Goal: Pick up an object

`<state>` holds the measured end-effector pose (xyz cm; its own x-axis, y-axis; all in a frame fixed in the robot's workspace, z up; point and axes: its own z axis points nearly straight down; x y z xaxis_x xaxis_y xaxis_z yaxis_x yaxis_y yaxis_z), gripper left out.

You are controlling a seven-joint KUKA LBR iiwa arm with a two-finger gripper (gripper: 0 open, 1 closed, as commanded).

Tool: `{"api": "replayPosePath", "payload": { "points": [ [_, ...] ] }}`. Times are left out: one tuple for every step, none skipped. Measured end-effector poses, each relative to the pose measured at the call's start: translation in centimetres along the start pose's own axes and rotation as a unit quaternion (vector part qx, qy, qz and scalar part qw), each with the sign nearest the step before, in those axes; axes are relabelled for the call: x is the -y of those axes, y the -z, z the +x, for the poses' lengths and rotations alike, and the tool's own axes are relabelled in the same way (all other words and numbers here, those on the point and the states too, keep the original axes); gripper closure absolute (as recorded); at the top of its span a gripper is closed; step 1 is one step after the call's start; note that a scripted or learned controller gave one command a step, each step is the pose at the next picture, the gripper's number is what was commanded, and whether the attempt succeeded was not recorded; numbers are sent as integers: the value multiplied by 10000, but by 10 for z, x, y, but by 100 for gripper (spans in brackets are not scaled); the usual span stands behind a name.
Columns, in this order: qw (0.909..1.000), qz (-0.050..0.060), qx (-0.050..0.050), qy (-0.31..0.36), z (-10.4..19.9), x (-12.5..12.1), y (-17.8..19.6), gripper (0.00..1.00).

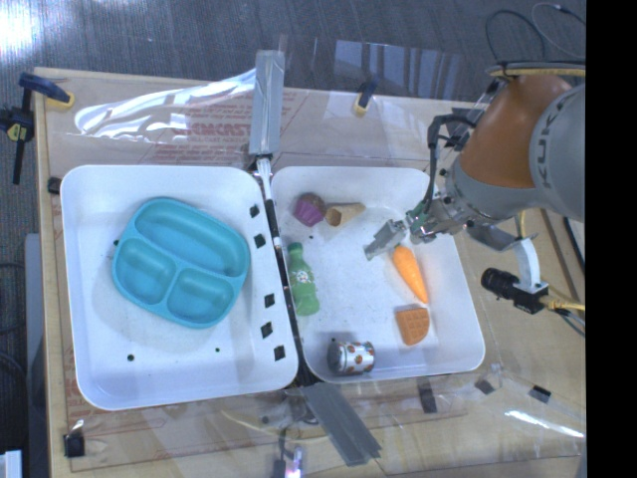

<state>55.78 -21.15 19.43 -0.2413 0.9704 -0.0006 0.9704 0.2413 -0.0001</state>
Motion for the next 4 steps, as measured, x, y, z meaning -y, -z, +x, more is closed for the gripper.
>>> {"api": "replayPosePath", "payload": {
  "points": [
    [10000, 13, -5, -94, 1, -6, -103, 0],
    [9986, 2, 0, -521, 7, 30, 21, 0],
    [9983, 11, -5, -578, 4, 4, -103, 0],
    [10000, -1, 2, 55, 13, 47, 50, 0]
  ]
}}
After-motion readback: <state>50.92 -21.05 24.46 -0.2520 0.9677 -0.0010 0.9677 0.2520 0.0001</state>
